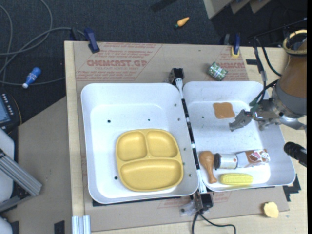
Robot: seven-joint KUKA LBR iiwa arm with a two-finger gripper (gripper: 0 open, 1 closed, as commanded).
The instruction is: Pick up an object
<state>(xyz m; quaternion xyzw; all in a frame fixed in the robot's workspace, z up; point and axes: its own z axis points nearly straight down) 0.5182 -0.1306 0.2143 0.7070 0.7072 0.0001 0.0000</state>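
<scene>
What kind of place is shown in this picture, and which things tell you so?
Probably a robotics lab test bench, not a kitchen. A grey robot arm with an orange band reaches over two shallow white bins on a brown board held by blue clamps; loose cables lie on the dark floor.

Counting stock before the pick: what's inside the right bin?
The right bin holds a brown slice, a drumstick, a corn cob and a bottle-like item. The gripper hovers over it; whatever lies beneath the arm is hidden.
</scene>
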